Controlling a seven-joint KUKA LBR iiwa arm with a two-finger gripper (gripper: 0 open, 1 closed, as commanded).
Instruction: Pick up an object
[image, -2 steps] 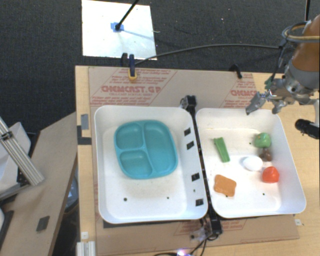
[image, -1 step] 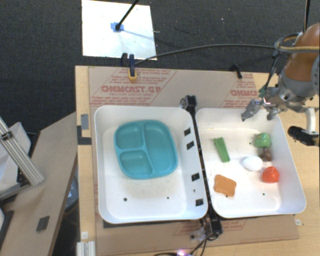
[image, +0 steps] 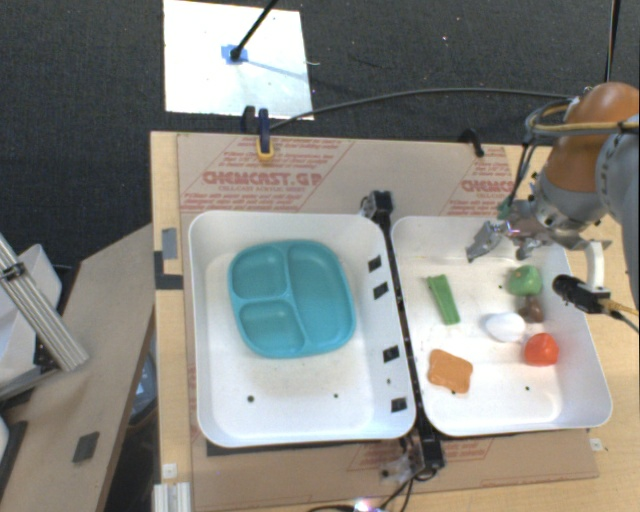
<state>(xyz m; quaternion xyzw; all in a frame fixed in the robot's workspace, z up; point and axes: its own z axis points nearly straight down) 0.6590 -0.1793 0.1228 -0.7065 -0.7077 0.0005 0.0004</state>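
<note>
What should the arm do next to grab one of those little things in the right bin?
Probably move the gripper down and toward the near side, onto the green bar. The gripper hangs over the far part of the right bin with nothing between its fingers, and the bar lies closest, apart from the orange piece and white egg.

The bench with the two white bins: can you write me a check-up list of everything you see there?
Surface: light wooden bench bearing two shallow white plastic bins, left bin and right bin, side by side.
Job's things, all in the right bin: flat green stick, orange lumpy piece, white egg-shaped object, red ball, green round lump.
Clutter: teal divided plastic plate in the left bin.
Grippers: grey gripper hovers over the right bin's far end, holding nothing visible.
Cables: black cable arcs above the bench.
Surroundings: white paper sheet on dark floor.
</note>
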